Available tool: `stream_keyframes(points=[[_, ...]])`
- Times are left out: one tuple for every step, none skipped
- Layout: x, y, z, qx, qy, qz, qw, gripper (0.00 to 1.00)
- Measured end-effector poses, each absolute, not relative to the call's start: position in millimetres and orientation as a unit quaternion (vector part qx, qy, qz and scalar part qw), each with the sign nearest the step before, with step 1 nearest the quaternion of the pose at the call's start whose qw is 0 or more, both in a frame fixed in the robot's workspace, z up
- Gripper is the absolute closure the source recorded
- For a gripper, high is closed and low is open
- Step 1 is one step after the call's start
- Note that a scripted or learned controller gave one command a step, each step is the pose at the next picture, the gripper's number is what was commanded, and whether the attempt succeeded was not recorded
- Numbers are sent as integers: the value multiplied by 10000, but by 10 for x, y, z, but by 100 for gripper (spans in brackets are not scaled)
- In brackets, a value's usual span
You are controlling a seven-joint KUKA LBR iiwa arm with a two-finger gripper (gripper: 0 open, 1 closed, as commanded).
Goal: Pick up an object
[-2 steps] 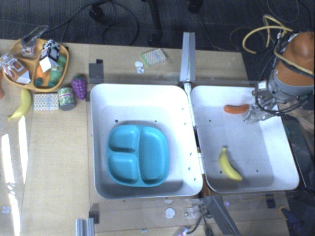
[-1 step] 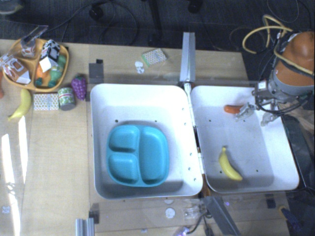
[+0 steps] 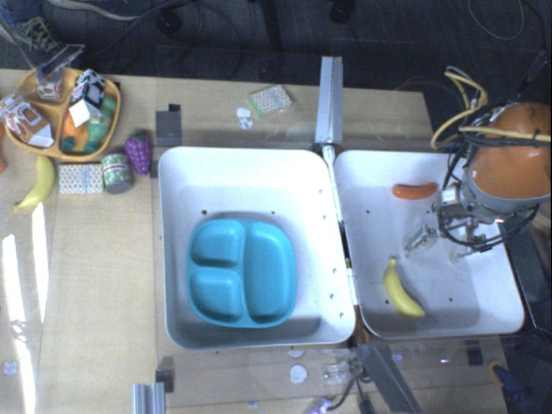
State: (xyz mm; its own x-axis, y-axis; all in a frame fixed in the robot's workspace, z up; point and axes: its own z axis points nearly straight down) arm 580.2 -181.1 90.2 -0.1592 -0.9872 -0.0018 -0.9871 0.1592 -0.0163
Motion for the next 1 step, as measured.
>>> stream_keyframes(points=[[6530, -2052, 879, -6598, 7514, -46, 64, 0]])
